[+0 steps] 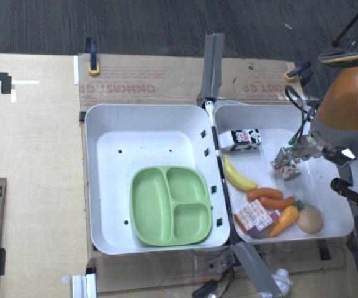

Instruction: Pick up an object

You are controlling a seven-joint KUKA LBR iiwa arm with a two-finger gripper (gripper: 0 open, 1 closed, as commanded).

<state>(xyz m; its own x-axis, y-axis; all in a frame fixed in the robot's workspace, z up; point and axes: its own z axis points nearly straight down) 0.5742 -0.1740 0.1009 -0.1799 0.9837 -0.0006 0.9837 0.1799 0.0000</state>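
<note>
Watching the gripper [285, 164]: it hung over the right bin [327, 129], above bare floor; we could not tell whether its fingers were open or closed.
Objects: the banana [238, 176], sausages [270, 197], carrot [283, 220], egg [309, 219] and packet [254, 218] lay crowded toward the near wall; the milk carton [245, 138] sat apart.
Left bin [104, 166]: held a green plate [169, 205].
Risk: we judged a descent there would close on nothing.
Second risk: in the cluster, fingers could nudge neighbours, and the egg could roll.

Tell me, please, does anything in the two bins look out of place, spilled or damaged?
Nothing stands out. The green divided plate lies flat in the left bin; the milk carton, banana, sausages, carrot and egg lie loose but intact in the right bin.
</note>
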